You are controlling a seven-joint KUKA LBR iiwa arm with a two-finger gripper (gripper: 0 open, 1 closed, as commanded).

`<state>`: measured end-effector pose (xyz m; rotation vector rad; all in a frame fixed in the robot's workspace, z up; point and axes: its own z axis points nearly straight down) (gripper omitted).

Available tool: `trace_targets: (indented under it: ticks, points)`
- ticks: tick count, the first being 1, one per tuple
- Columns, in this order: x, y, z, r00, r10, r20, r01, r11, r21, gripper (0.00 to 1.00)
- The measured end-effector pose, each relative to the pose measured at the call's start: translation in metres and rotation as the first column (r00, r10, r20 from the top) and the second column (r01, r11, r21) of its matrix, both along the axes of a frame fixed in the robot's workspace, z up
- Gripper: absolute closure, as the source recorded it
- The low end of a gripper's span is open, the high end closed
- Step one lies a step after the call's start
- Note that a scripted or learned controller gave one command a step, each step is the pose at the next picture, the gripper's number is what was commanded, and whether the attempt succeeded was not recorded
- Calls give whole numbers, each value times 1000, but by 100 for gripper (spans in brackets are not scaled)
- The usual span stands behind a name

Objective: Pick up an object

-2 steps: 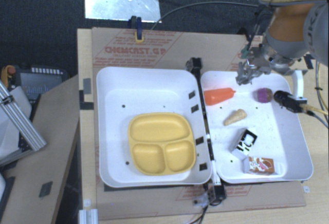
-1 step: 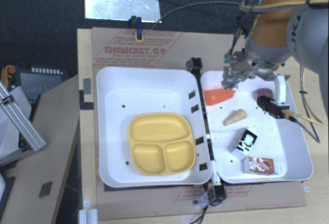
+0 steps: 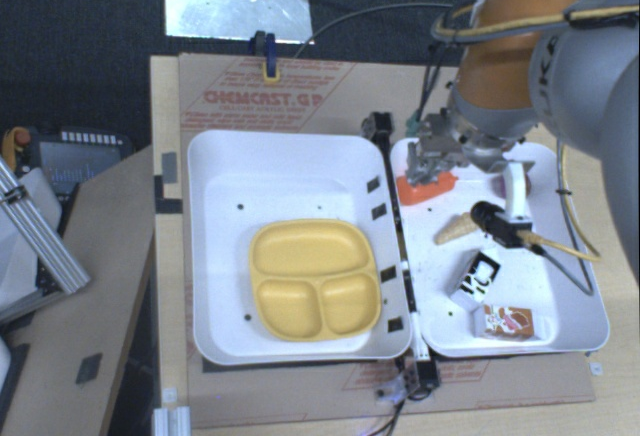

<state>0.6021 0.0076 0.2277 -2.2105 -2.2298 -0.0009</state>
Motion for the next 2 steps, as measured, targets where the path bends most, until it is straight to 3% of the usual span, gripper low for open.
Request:
trace_targets:
  ticks: [2]
  points:
    - [-20,95,-11,1000,1,0,-1,1000,1,100]
